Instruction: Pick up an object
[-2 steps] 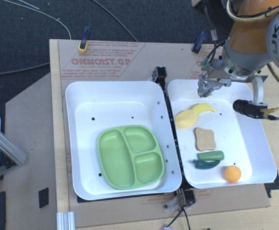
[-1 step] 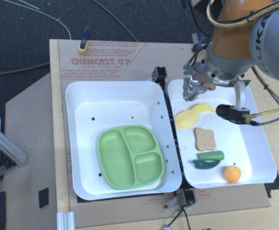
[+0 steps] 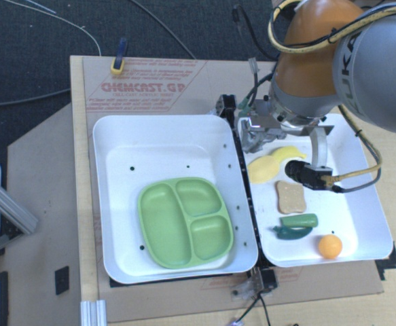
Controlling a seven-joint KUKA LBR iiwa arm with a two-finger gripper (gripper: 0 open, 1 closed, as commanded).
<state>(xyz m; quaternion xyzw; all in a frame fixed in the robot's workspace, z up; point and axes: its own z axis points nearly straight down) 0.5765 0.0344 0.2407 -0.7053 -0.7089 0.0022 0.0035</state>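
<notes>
**Plastic Bins on a Papery Board**

The left bin (image 3: 101, 141) and right bin (image 3: 369, 217) look like smooth, faintly glossy white plastic. The green divided plate (image 3: 184, 220) is matt plastic, the orange ball (image 3: 331, 246) matt too. The brown board (image 3: 150, 80) beneath looks papery.

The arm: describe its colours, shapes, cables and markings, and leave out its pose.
The arm is thick, rounded and grey, with black letters "KU" showing. A bulbous orange band sits above the wrist, with a yellow cable looped over it. The tool below is silvery metal with thin dark wires.
</notes>
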